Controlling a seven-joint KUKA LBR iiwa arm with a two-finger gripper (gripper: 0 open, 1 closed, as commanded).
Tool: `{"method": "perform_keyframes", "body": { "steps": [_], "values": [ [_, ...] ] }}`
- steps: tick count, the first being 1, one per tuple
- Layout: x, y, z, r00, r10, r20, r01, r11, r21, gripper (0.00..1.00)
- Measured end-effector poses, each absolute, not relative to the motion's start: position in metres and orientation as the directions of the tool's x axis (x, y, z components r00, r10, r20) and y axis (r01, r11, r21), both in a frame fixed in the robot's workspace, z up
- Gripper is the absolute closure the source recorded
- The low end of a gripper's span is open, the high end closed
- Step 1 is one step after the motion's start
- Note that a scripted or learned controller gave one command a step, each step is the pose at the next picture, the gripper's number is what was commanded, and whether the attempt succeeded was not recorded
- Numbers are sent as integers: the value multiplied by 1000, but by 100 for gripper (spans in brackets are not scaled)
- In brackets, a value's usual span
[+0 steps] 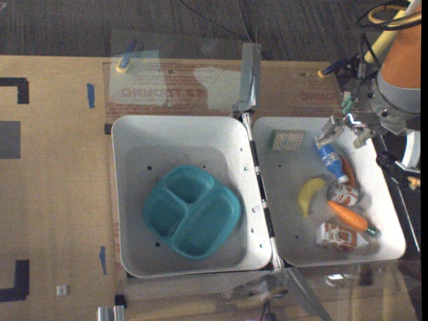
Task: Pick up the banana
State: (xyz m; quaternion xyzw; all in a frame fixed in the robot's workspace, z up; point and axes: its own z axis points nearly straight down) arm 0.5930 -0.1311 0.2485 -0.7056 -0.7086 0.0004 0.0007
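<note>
The banana (308,194) lies in the right bin (394,246), near its middle. Just right of the banana sit a can (344,194) and a carrot (350,217); a blue tube (331,160) lies above the banana. The end effector (346,130) hovers above and right of the banana, its fingers spread apart with nothing between them. A teal divided plate (192,210) rests left of the banana, in the other bin (127,139).

A tan wooden bench top (53,199) spreads beneath the view, marked with black tape corners (19,89) and short blue tape strips (90,95). Beyond its far edge lies dark grey carpet (134,12), crossed by a thin black cable (214,12).
</note>
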Motion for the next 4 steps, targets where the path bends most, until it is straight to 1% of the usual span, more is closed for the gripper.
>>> {"method": "perform_keyframes", "body": {
  "steps": [1,2,3,4],
  "values": [
    [558,-129,150,46,999,0,999,-46,-2,0],
    [561,-136,88,-134,991,-1,991,134,10,0],
    [562,-140,99,-126,992,-2,992,126,14,100],
    [610,-86,194,-152,988,-1,988,152,2,100]
  ]
}}
